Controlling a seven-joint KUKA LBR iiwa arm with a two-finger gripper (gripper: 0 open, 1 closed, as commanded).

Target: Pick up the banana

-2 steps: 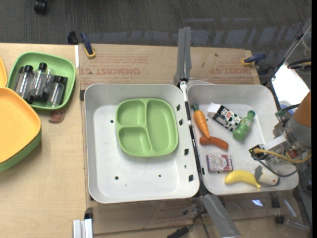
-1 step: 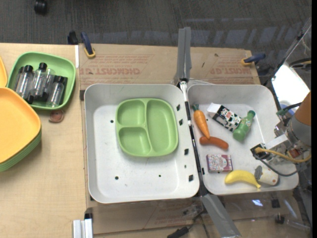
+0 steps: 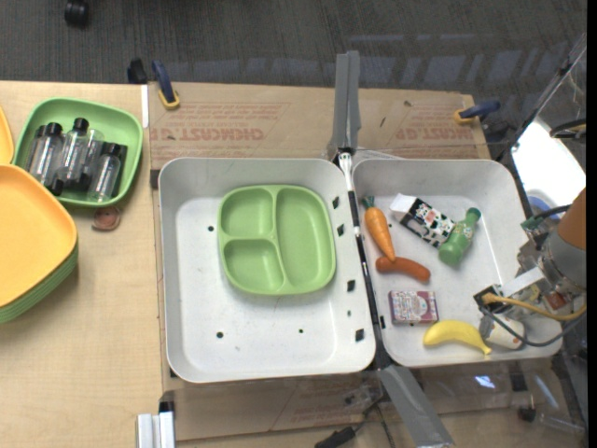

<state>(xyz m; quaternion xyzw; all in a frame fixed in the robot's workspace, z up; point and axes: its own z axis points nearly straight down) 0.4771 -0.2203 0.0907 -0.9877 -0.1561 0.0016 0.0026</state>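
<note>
Wooden bench (image 3: 93, 343), cardboard sheet (image 3: 280, 119), left white bin (image 3: 280, 339), right white bin (image 3: 499, 189), green tray (image 3: 131, 127), orange plates (image 3: 33, 241)

Bright even overhead light, faint soft shadow under the banana (image 3: 456, 335), mild overall softness

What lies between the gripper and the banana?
Nothing visible. The gripper is just right of the banana, in the near corner of the right bin. The small dark-red box lies up and left of the banana, out of that path.

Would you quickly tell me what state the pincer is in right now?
Pincer: cannot be told; the banana lies in the bin, beside it.
</note>
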